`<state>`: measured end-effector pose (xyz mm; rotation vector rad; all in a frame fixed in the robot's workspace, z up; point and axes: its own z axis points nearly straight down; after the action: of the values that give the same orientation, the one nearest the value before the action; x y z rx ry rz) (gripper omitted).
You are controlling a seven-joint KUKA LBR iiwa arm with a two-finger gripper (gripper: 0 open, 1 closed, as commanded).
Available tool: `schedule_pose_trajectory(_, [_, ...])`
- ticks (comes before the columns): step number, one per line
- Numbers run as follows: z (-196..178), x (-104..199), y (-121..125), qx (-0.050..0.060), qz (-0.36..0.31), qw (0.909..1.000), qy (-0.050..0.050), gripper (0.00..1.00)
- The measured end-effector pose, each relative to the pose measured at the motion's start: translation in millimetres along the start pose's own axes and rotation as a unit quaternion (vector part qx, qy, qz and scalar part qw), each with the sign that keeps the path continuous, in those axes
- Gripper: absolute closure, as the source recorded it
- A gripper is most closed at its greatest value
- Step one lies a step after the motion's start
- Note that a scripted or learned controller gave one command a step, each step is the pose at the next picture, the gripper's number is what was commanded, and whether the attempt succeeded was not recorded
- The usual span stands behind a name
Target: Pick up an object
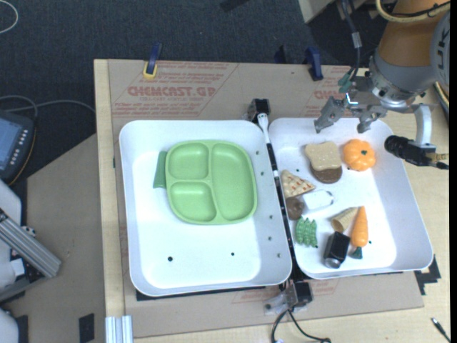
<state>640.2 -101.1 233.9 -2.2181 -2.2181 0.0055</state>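
The robot's two-finger hand [346, 119] hangs open and empty at the right white bin's [414, 213] far edge; closest pick, I'd guess, is the brown bread slice [324, 161] just below it, toward the camera.

Robotics lab, cardboard-topped bench [214, 84] with clamps [151, 64], two white bins [136, 191], loose cables [300, 324], carpet floor [107, 13]

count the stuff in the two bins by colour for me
green: 2, divided plate and small leafy piece
orange: 2, pumpkin and carrot
brown or tan: 4, bread slice, pizza wedge, small brown piece, tan wedge
white: 1
black: 1
total: 10
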Motion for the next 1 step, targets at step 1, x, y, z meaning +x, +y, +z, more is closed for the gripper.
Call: schedule_pose_trajectory(1, [61.5,-3.4,4.5,0.000,0.000,1.0000,0.000,0.00])
